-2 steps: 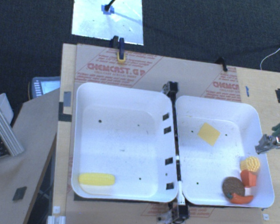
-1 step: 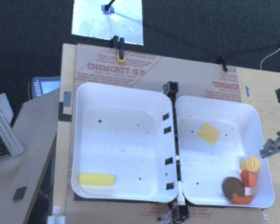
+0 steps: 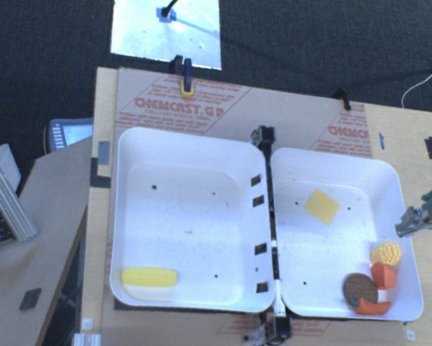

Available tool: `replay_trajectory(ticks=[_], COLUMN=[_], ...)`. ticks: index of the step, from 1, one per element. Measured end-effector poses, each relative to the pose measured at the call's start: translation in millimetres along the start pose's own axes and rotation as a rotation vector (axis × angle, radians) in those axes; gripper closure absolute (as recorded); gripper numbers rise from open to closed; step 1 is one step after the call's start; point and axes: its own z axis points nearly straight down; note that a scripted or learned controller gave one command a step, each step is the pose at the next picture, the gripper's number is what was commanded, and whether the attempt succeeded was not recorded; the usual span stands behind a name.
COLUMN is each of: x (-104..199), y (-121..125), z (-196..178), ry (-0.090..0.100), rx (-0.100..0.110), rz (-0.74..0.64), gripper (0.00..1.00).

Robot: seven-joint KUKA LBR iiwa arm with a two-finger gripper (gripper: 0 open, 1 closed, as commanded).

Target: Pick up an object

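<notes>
The right bin (image 3: 338, 163) holds a flat yellow square (image 3: 322, 206) near its middle. A cluster lies in its near right corner: a knobbly yellow piece (image 3: 387, 253), a red-orange block (image 3: 384, 275), a brown disc (image 3: 359, 289) and an orange strip (image 3: 373, 306). In the left bin (image 3: 192, 145) a long yellow corn-like piece (image 3: 149, 277) rests at the near left corner. My gripper (image 3: 409, 223) comes in at the right edge of the view, over the right bin's right rim, just above the cluster. It is small and blurred.
A row of black clips (image 3: 260, 249) runs along the seam between the bins. The bins sit on a cardboard sheet (image 3: 230, 109) on the wooden bench. A shiny metal plate (image 3: 168, 18) lies behind, and a metal rail (image 3: 1, 193) stands at the left.
</notes>
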Motion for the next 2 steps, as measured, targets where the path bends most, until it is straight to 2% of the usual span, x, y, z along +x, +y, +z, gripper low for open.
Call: replay_trajectory(ticks=[1, 2], x=[-24.7, -23.6], y=[-1.9, -1.0], z=[23.6, 9.0], ry=[0.000, 0.000], rx=[0.005, 0.001], rz=[0.007, 0.003], gripper=[1.00, 1.00])
